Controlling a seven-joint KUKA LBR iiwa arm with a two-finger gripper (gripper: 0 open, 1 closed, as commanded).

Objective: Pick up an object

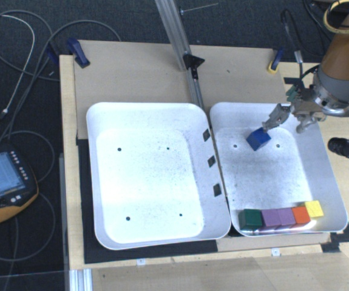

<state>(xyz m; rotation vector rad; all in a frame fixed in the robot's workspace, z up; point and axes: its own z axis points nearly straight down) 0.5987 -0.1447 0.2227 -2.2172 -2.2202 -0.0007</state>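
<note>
Nearest the camera, along the front wall of the right-hand white bin [332, 183], four small blocks sit touching in a row: green [250, 217], purple [275, 216], orange [300, 214] and yellow [314, 208]. Further back in the same bin lies a blue cube [258, 139], tilted, plain and matte, apart from the others, and just beyond and to its right hovers the gripper [291, 119], its two fingers spread open with nothing between them. The task looks to be at the approach step: next the gripper would need to centre over the cube, descend astride it and close
</note>
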